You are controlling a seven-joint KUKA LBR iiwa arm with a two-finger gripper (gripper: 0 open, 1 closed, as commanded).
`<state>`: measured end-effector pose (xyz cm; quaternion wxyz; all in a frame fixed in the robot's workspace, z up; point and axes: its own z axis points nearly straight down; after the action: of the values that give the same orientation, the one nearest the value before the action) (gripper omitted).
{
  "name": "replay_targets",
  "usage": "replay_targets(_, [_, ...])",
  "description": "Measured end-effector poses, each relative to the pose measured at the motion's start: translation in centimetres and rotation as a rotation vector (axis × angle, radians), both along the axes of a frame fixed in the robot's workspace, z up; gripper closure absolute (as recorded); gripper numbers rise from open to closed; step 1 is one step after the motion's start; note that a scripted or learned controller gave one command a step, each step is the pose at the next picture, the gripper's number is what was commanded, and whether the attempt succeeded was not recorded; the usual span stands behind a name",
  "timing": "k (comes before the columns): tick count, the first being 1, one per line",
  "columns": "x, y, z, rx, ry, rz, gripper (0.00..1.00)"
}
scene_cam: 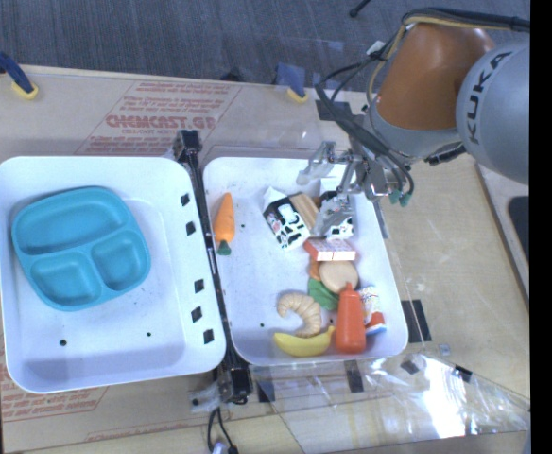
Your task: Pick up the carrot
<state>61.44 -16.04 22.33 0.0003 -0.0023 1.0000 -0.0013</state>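
Orange carrot [223, 221] lies at about 9 o'clock in your right bin [257, 343], close along its left wall, green end pointing to 6. Your gripper [337, 185] hangs near 1 o'clock over that bin, well apart from the carrot; jaw state cannot be told. Blue tray [79, 246] sits in the left bin [96, 362].

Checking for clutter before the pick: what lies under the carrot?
The carrot lies alone on the bare white floor of the right bin, near its left wall. Nothing pokes out beneath it; the patch directly under it is covered.
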Motion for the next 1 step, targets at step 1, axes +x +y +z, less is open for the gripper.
replay_targets(1, [1.22,6.24,-13.36,0.005,0.003,-0.052,0.00])
